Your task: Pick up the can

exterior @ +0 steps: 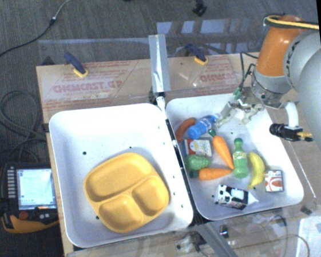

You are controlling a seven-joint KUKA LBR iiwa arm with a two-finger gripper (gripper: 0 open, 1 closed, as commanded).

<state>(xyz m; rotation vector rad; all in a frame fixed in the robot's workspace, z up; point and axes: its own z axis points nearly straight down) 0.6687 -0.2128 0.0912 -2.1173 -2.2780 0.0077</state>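
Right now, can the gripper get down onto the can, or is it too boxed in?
Probably, but it's tight. The gripper hangs over the right bin's upper part, near the can. Its top face looks bare, but a blue bottle, a carrot and a green vegetable crowd its sides.

Grey carpet covers the floor around the bench. A dark cable snakes across it from the upper middle toward the left. At the top edge stand the black legs and casters of a chair base. At lower left, a handheld control pendant with a lit screen lies on the carpet.
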